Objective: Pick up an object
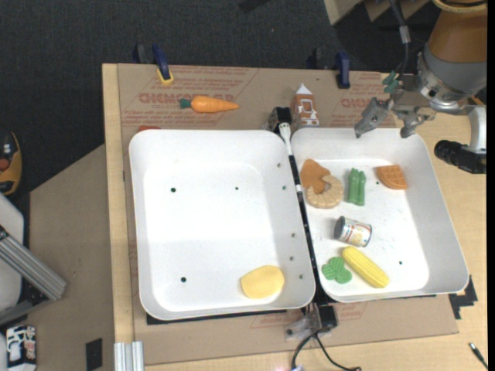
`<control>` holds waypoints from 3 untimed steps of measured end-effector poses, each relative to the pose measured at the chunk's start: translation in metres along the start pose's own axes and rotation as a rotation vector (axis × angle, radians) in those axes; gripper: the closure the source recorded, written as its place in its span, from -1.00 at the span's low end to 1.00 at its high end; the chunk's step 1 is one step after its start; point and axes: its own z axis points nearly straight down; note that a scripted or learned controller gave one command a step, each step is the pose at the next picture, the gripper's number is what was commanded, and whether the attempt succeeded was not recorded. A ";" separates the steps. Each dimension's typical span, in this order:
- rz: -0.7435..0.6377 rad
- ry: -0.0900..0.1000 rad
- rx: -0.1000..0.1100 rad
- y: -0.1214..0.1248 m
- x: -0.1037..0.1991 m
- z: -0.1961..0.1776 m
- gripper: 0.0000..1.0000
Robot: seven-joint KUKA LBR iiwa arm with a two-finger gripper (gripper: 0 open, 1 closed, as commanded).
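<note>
1. My pincer (389, 124) hangs wide open, holding nothing, above the right bin (445, 230) back rim
2. Waffle (392, 177) nearest; looks flat, could slip
3. Green piece (355, 186) touches cookie (323, 192): double-grab risk

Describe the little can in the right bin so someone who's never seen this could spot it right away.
Look in the right bin, just below its middle. There the small can lies on its side, above the yellow corn cob and below the green piece. It is the one cylinder with a printed label and a dark end.
</note>
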 end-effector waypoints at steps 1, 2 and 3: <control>0.002 0.004 0.016 -0.075 0.020 0.108 -1.00; 0.003 0.002 0.005 -0.102 0.020 0.178 -1.00; 0.003 0.000 -0.003 -0.100 0.019 0.164 1.00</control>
